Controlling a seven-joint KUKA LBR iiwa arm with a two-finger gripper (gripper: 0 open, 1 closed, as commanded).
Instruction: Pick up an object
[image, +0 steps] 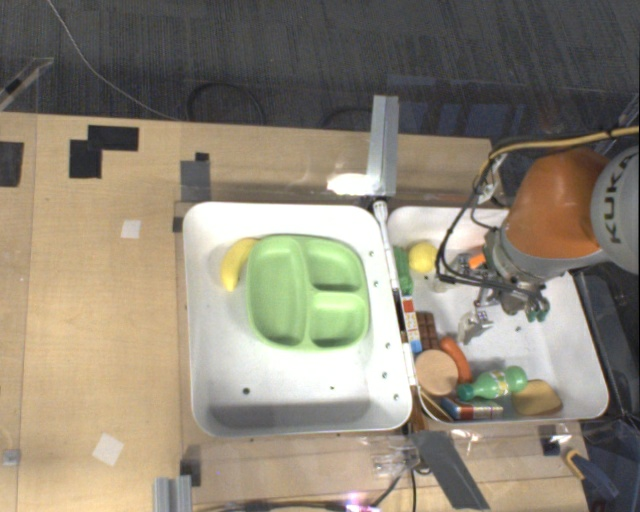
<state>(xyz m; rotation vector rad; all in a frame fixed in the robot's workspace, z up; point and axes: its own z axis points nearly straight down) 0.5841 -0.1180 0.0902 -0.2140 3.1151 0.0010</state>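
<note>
Claw: your claw (477, 322) is hanging low over the right bin (585, 350), under the orange band (556, 205) of the arm; nothing is showing between its tips, and whether they are spread or closed you cannot tell from this slant.

Step in hand: you are, by my reading, lining up for a descent onto one of the things clustered below the claw; nothing is being lifted yet.

Nearest candidate: the red-orange sausage-shaped piece (455, 355) is lying just below and a little left of the claw, leaning against the round tan disc (436, 371).

Its long axis: it is running on a diagonal, upper-left to lower-right as the camera sees it, with its upper end pointing toward the claw.

Other pieces: a green bottle-like toy (497, 383) is lying below the claw, its long axis roughly left to right; a tan lump (537, 398) is sitting to that toy's right; a yellow ball (424, 258) is resting above and left of the claw.

How to do it well: you should be turning the wrist so the tips close across the sausage's short side, coming straight down and keeping off the disc it touches.

Risk: the pieces are crowding each other, so a closing tip may be nudging a neighbour instead.

Left bin: a green divided plate (305, 290) and a banana (235, 264) are lying well to the claw's left.
</note>
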